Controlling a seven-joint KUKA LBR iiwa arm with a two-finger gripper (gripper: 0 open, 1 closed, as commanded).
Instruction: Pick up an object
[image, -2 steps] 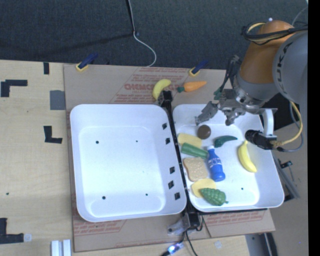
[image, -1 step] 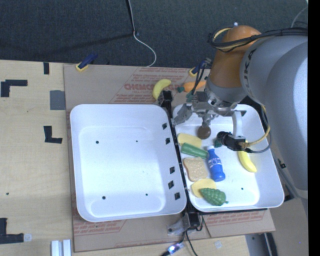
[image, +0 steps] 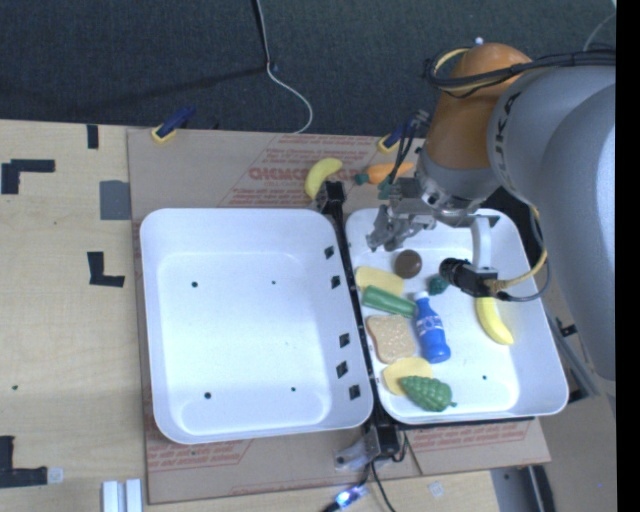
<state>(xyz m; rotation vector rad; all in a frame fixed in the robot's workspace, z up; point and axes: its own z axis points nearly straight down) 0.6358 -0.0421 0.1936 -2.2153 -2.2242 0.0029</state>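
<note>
In the camera view the gripper is hanging over the upper left part of the right bin, just inside the wall that is dividing it from the left bin; whether its fingers are released or clenched I cannot tell, and nothing is showing between them.

The nearest candidate is the brown round piece, lying just below and right of the gripper and apart from it; it is looking small, light and stiff, probably smooth and apt to roll, so pinching it across its middle from straight above seems wisest.

Below it a yellow piece, a green vegetable, a slice of toast and a blue bottle are lying packed together, touching or overlapping, which is leaving little room for fingers to slip between them; the bottle is likely slick along its sides.

The banana is lying apart toward the right wall, with open floor around it; it is probably the easiest to reach, gripped across its narrow waist.

The divider wall is crowding any approach from the left; the open floor at the lower right is offering the freest room.
</note>
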